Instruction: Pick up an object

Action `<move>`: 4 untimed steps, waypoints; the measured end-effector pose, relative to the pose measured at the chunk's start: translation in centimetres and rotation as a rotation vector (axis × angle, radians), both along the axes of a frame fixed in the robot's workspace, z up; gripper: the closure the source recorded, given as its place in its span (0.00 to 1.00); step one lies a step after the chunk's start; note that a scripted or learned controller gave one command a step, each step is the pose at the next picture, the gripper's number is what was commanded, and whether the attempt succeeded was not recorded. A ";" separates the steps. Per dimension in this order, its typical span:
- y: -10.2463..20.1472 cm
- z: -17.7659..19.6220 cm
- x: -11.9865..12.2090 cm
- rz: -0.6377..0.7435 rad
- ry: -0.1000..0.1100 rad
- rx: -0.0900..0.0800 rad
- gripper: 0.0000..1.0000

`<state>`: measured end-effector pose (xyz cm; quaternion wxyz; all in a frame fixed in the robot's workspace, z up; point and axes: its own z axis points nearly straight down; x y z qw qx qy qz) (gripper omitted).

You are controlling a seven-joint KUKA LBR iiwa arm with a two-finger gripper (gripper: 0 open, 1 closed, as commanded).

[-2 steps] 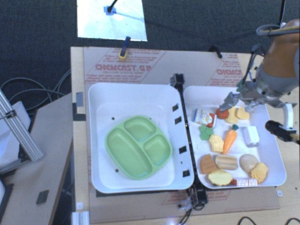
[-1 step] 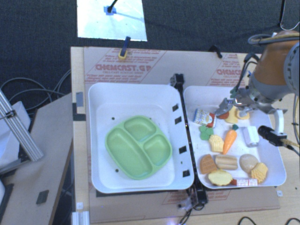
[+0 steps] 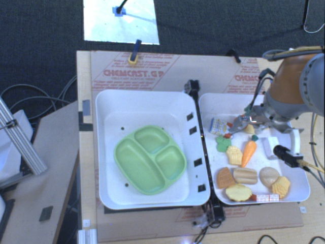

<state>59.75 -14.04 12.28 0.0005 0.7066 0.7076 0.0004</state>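
The right bin (image 3: 304,189) holds several toy foods: an orange carrot (image 3: 248,153), a green leafy piece (image 3: 222,144), a yellow ridged piece (image 3: 234,155), a tan bun (image 3: 245,175) and a white and blue packet (image 3: 218,125). My gripper (image 3: 237,124) reaches in from the right, low over the bin's far left part. It is just right of the packet and above the carrot. A small yellow piece (image 3: 249,129) lies right beside its tip. I see nothing held in it.
The left bin (image 3: 117,105) holds a green divided plate (image 3: 150,159). More toys lie along the right bin's near edge: a brown round (image 3: 225,177), a yellow lump (image 3: 238,192), a beige oval (image 3: 269,176) and a yellow shell shape (image 3: 281,187). A black divider (image 3: 200,151) separates the bins.
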 end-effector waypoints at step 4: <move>0.4 6.7 0.6 0.003 -0.002 0.000 1.00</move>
